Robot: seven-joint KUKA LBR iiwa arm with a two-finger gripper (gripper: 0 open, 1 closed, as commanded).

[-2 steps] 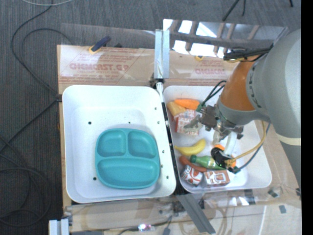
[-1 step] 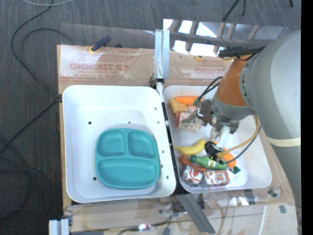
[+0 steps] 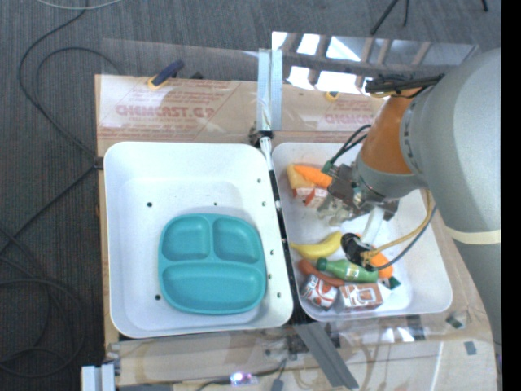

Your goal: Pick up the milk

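Hidden and unclear spots in the right bin

From my seat, the arm [image 3: 456, 153] runs off the right edge and covers the right bin's [image 3: 423, 300] far right side. I can't judge the gripper [image 3: 338, 206]: its fingertips blur into the clutter beneath them. The small carton [image 3: 304, 191] under the carrot [image 3: 308, 175] is partly covered, its print too small to read, so I can't tell whether it is the milk. The two cartons at the near wall [image 3: 342, 295] are just as illegible, and the green bottle [image 3: 348, 270] overlaps them.
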